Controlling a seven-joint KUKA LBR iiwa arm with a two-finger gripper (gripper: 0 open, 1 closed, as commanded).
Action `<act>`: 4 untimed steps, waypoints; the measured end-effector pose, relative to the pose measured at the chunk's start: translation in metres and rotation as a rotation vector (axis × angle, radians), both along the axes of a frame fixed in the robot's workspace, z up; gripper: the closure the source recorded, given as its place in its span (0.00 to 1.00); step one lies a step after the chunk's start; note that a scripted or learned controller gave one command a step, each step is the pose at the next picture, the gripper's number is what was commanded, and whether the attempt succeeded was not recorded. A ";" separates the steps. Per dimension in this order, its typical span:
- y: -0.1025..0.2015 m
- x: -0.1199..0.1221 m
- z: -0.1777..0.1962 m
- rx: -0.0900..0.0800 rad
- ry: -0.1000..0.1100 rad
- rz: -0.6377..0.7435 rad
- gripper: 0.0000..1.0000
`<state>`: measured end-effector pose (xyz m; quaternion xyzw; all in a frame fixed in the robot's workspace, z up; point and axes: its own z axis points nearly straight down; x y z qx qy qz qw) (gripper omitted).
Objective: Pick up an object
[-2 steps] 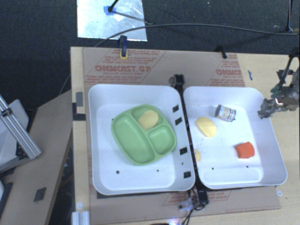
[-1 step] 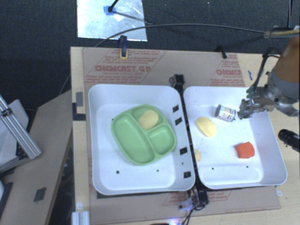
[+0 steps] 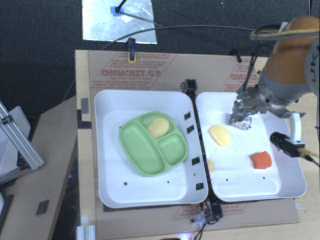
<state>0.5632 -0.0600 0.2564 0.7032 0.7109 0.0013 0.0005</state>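
Observation:
My gripper (image 3: 240, 121) hangs low over the back middle of the right bin (image 3: 285, 186), just right of and behind a pale yellow lump (image 3: 220, 135). An orange-red piece (image 3: 260, 160) lies in the same bin toward the front right. A small yellow bit (image 3: 210, 165) sits against the right bin's left wall. In the left bin (image 3: 107, 149) a green divided tray (image 3: 147, 146) holds another yellow piece (image 3: 158, 127) in its rear compartment. Nothing shows between the fingers from this angle.
A black clamp-like part (image 3: 285, 144) juts over the right bin's right rim. Black clips (image 3: 195, 160) line the divider between the bins. Cables run across the back of the board (image 3: 150, 66).

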 end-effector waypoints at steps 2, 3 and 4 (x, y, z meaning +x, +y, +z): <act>0.107 0.011 -0.027 0.000 0.002 -0.001 1.00; 0.167 0.027 -0.035 0.001 0.000 0.000 1.00; 0.168 0.041 -0.024 0.000 -0.002 -0.004 1.00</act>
